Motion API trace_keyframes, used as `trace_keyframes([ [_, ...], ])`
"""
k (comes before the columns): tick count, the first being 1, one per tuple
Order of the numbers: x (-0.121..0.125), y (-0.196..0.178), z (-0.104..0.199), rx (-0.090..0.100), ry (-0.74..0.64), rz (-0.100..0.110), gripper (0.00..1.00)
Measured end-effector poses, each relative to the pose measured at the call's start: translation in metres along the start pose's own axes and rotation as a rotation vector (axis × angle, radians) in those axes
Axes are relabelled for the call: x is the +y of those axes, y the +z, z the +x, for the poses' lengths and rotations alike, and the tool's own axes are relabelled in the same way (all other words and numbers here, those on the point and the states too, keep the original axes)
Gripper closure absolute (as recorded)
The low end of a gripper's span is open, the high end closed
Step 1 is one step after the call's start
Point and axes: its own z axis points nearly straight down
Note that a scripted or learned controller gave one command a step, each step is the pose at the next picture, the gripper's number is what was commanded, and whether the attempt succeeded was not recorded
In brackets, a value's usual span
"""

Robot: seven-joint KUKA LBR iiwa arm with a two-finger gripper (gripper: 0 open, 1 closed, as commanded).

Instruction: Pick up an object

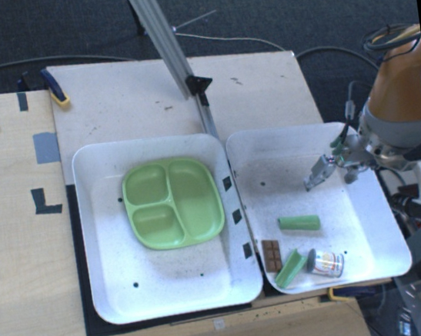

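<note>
In the right bin (pixel 286 153) lie a green cylinder (pixel 299 224), a green block (pixel 288 269) leaning at the front wall, a small brown chocolate-like bar (pixel 272 253) and a small tin can (pixel 326 263) on its side. My gripper (pixel 321 172) hangs over the right part of this bin, pointing left and down, above and to the right of the green cylinder. Nothing shows between its fingers. The left bin (pixel 117 277) holds a light green divided plate (pixel 173 203).
A metal pole (pixel 165 41) slants up from the seam between the bins. A blue and yellow tool (pixel 56 89) lies on the board at the back left. Cables run along the back and right side.
</note>
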Motion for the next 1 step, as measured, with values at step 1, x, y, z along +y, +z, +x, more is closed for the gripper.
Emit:
trace_keyframes([
  [1, 0.0, -0.0001, -0.0001, 0.0, 0.0, 0.0, 0.0],
])
